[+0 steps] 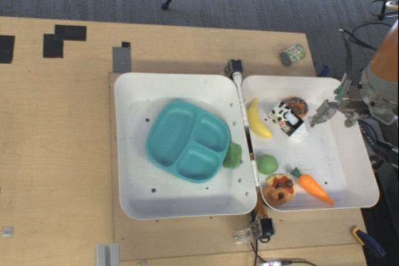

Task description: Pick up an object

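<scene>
The right bin (352,159) holds a yellow banana (257,119), a black-and-white cow-patterned toy (288,116), a green lime (267,164), a fruit tart (278,189) and an orange carrot (313,188). My gripper (330,121) hangs over the right bin's upper right part, just right of the cow toy. Its fingers are spread open with nothing between them. One fingertip (313,121) points toward the cow toy without touching it.
The left bin (134,196) carries a teal divided plate (188,140) with a small green object (233,155) at its right edge. A small green can (292,54) lies on the bench behind the right bin. Cables run along the right side.
</scene>
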You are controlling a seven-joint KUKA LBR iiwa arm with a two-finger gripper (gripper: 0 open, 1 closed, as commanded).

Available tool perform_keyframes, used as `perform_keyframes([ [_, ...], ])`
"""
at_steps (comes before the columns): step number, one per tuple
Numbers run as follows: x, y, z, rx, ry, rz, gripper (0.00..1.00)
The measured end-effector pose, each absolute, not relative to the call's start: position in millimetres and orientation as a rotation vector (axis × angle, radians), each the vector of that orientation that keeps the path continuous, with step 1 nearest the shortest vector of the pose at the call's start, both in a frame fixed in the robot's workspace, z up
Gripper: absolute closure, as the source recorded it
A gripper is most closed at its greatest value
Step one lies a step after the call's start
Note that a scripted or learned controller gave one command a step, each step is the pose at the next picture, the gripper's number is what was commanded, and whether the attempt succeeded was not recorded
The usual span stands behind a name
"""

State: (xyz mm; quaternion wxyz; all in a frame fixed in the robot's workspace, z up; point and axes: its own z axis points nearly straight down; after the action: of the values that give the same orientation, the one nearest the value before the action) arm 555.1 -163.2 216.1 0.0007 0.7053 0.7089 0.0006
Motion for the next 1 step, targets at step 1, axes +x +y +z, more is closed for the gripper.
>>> perform_keyframes([
  [1, 602.7, -142.5, 129.7, 2.215, 2.229, 0.000, 0.00],
])
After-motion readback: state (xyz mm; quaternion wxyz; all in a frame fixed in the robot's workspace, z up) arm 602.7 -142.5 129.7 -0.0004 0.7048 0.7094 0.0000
